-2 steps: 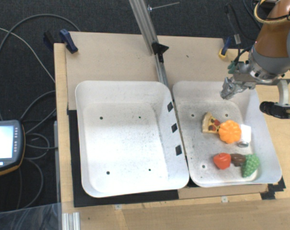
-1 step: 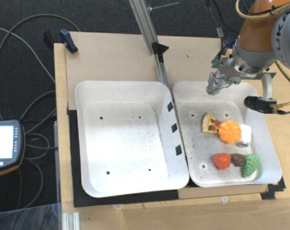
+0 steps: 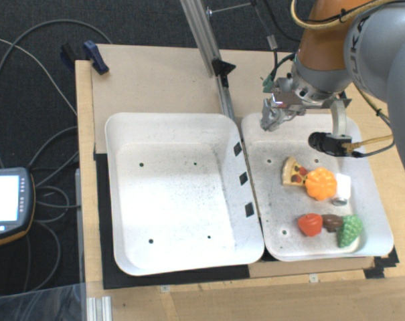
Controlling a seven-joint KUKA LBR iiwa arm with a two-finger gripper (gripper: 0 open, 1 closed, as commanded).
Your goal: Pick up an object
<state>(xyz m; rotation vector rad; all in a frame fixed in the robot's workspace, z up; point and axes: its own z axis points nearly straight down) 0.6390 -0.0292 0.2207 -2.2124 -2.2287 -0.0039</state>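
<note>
1. Presently, one gripper, upper centre-right of the frame, hangs over the far left corner of the right bin; whether it is released or clenched cannot be told, and nothing shows in it.
2. One grey arm with an orange band enters from the upper right.
3. Bins: two, white, side by side. The left bin shows a speckled bare floor.
4. Objects in the right bin, six, all in its lower right half, well apart from the gripper:
 - one pizza slice;
 - one orange pumpkin, touching the slice;
 - one white block, just behind the pumpkin;
 - one red tomato;
 - one brown piece, beside the tomato;
 - one green grape bunch, against the near right rim.
5. Open room: the right bin's left strip and far half are bare; the cluster crowds the right and near edges.
</note>
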